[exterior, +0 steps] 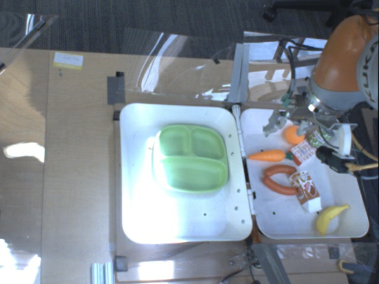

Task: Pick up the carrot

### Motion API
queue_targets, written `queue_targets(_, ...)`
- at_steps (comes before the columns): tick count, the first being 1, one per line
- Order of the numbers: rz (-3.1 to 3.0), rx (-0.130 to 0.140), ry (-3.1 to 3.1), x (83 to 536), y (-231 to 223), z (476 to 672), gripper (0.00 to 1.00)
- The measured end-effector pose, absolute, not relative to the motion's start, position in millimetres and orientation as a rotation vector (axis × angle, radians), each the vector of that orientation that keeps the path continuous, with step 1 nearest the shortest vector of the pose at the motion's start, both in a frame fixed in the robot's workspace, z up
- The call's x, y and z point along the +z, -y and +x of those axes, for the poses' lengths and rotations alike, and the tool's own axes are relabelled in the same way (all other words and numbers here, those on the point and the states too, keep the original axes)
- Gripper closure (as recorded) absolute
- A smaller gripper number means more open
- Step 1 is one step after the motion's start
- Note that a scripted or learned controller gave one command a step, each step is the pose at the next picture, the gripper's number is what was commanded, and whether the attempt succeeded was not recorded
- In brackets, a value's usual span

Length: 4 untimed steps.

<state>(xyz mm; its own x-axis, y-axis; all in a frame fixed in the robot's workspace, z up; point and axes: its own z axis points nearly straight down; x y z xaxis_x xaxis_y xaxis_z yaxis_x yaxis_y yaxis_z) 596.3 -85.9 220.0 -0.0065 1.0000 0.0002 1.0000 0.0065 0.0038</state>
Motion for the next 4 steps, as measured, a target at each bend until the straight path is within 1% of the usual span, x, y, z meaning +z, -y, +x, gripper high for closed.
queue_targets(1,2.235,0.002,-2.205,164,142,591.1,0.0)
queue_targets(2,2.215,0.012,-2.213,89,130,568.9,0.0)
queue_targets(3,2.215,0.008,-2.218,87,110,630.8,0.0)
queue_targets(4,2.264,-0.037,-2.221,85,115,659.6,0.0)
